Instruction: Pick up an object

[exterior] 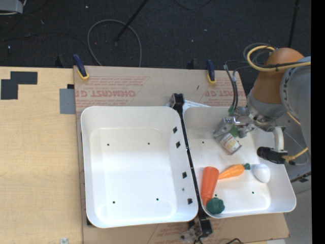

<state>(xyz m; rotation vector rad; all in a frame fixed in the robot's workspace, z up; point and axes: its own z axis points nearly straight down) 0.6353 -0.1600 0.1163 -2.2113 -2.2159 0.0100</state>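
Fingers first: we honestly can't tell from this slanted view whether they're open or closed. The gripper is a tangle of metal and cable low over the right bin, and it sits right at a small cylinder-ish thing, something like a little jar lying tilted on the bin floor. It looks like the tip is touching or just above it, but we can't see the jar between the fingers, so we won't call it a grip.

Moving out from there, a small orange carrot with a green end lies just below the jar, a white egg-shaped object sits near its right end, and a bigger orange carrot with a dark green top leans against the divider. The left bin sits beside it across the divider.

Our read is that the step in hand is closing on the jar. To do it well we'd want the fingers straddling the jar's short side, not along its length, since a tilted round body will roll or squirt out. Go down enough to catch the middle, not the rim, close, then lift straight up so it doesn't clip the small carrot.
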